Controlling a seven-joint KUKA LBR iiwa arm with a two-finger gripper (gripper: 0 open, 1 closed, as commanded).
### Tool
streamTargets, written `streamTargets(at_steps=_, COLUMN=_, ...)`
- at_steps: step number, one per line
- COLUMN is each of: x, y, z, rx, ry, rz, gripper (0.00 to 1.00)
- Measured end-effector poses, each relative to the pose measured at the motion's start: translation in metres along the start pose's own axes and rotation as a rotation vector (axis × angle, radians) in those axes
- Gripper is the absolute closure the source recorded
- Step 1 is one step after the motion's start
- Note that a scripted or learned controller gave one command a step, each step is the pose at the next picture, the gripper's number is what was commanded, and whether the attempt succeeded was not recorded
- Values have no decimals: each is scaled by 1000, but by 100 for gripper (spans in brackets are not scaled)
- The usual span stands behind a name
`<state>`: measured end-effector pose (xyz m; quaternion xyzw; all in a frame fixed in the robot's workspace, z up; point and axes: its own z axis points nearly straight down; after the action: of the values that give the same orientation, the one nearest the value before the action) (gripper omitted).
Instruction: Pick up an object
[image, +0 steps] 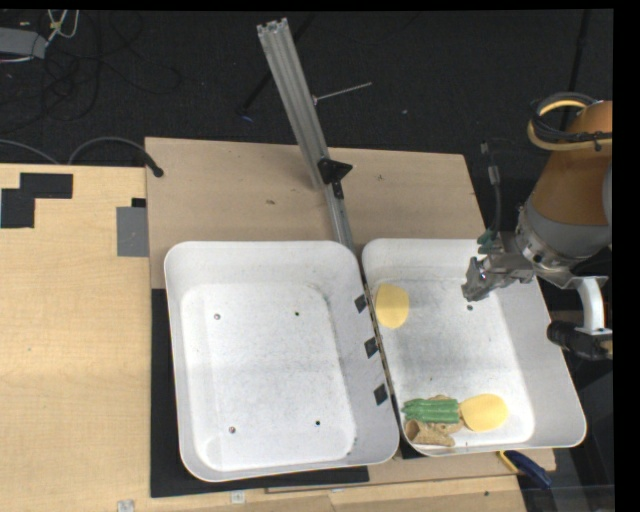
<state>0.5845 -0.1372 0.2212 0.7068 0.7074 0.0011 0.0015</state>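
Well left of gripper (478, 283), yellow object (392, 306).

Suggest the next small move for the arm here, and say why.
Probably shift the gripper toward the view's left and lower it over the round yellow object. It sits alone by the right bin's left wall, closest to the gripper, while the green object, tan object and second yellow object crowd the near edge.
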Motion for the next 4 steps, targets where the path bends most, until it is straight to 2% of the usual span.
streamTargets(at_steps=1, x=0, y=0, z=-6, rx=5, ry=1, rz=-1, gripper=100)
streamTargets(at_steps=2, x=56, y=2, z=4, rx=7, ry=3, rz=-4, gripper=100)
streamTargets(at_steps=3, x=110, y=10, z=-8, rx=5, ry=1, rz=-4, gripper=100)
streamTargets(at_steps=4, x=163, y=4, z=-13, rx=7, ry=3, rz=-4, gripper=100)
